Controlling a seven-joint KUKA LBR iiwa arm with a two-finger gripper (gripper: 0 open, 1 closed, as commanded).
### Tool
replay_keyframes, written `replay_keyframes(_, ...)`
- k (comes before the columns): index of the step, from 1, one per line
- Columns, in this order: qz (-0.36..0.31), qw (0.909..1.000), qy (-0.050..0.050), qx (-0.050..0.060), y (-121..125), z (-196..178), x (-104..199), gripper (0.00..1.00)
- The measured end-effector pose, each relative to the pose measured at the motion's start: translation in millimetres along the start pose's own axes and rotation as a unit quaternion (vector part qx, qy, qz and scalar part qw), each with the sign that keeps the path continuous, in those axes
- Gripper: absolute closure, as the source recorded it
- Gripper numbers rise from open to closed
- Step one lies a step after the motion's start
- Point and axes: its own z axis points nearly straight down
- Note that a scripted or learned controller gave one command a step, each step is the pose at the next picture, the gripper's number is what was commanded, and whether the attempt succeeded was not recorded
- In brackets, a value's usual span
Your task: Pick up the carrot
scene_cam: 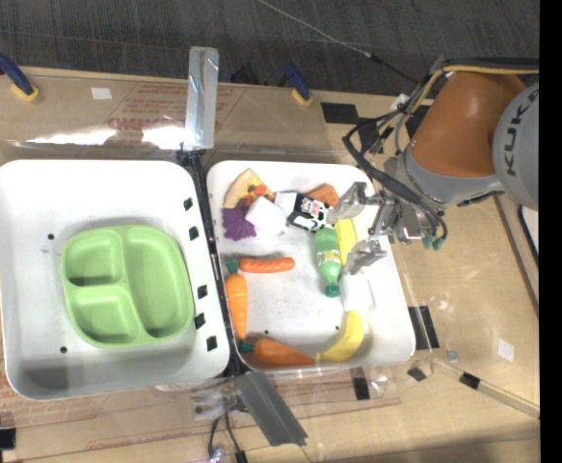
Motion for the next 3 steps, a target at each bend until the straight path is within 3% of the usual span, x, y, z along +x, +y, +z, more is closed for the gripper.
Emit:
replay_keyframes(1,-0.013,0.9999,0.000,-0.001,45.1,14.8,59.3,0.00)
replay_keyframes(2,-0.154,0.9881,0.000,-0.001,65.5,41.0,91.5,0.00)
replay_keyframes(3,-0.290,0.9568,-0.012,0.009,107.1,90.7,76.7,0.00)
